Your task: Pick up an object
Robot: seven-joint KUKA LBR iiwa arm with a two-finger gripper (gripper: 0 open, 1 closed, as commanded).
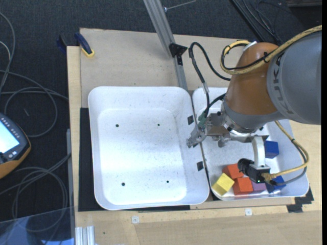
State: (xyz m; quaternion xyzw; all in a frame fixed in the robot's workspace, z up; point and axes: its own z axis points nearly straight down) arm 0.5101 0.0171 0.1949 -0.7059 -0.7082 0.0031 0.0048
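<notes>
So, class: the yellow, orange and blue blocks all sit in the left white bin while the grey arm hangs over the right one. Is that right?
Not quite. The camera view shows the yellow block, the orange blocks and the blue block in the right white bin, not the left white bin. The grey arm does hang over the right one.

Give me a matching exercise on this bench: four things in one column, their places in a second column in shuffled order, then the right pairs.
Things
1. yellow block
2. blue block
3. orange block
4. yellow-handled tool

Places
A. on the bench board, beyond the left bin's far corner
B. right bin, near its right wall, behind the other blocks
C. right bin, near front corner beside the left bin
D. right bin, front, just right of the yellow one

Pairs: 1-C, 2-B, 3-D, 4-A
</notes>
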